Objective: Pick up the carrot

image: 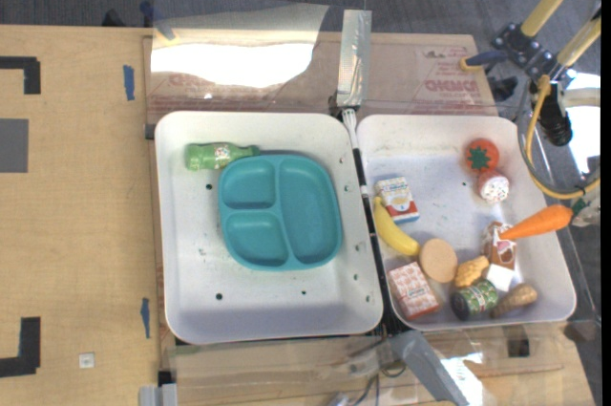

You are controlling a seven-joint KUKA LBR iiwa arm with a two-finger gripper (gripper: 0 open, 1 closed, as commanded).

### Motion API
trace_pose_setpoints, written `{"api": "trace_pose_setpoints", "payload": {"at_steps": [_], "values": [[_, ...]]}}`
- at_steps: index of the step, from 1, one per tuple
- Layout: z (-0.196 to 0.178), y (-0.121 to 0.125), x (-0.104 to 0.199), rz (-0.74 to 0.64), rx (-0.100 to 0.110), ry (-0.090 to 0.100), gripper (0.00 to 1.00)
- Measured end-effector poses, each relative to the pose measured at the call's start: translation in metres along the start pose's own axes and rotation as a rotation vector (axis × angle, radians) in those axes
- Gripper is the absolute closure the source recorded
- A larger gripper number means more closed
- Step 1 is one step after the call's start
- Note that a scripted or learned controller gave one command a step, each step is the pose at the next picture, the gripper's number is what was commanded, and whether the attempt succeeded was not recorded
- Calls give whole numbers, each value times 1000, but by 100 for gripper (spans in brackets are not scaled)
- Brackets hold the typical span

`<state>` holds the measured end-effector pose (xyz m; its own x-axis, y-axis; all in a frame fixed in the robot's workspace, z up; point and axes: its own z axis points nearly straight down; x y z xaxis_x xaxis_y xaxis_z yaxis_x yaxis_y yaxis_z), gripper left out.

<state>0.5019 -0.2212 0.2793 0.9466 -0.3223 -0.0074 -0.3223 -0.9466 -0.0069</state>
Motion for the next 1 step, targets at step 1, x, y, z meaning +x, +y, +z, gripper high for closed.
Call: {"api": "trace_pose_setpoints", "payload": {"at_steps": [1], "values": [[34,1,-4,-129,-3,5,100]]}}
